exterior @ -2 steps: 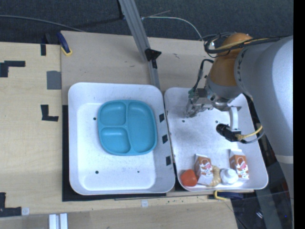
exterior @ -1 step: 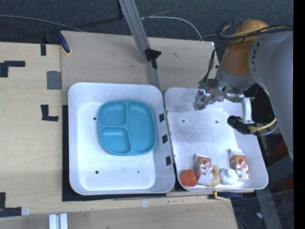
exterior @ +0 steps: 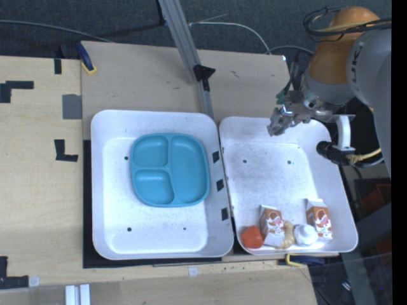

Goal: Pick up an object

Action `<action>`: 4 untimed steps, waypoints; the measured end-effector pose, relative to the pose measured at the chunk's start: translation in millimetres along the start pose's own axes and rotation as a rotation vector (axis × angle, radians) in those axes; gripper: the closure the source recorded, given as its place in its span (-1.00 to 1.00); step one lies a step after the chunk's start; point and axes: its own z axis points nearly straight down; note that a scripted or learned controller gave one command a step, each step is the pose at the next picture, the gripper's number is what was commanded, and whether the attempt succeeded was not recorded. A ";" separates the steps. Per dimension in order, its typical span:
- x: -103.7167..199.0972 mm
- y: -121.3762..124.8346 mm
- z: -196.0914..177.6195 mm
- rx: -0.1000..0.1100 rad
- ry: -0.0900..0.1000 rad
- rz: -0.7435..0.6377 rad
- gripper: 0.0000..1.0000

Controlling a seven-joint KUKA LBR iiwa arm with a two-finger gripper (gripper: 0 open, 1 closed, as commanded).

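Over the right bin's (exterior: 331, 189) far edge, the gripper (exterior: 278, 127) looks small and blurred. Two cartons (exterior: 272, 224), an orange ball (exterior: 252, 237) and a white piece (exterior: 307, 235) crowd its near edge.

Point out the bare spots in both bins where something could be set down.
The right bin is bare from its far wall, where the pincer hovers, down to the clutter. Its near edge is crowded: a red ball, two cartons and a white bottle. In the left bin, the strip nearer than the blue plate is free.
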 end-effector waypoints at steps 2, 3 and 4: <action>51.0 -21.1 -48.9 0.005 0.003 -0.004 1.00; 103.4 -47.4 -48.4 0.007 0.003 -0.005 1.00; 145.7 -68.9 -43.2 0.008 0.002 -0.004 1.00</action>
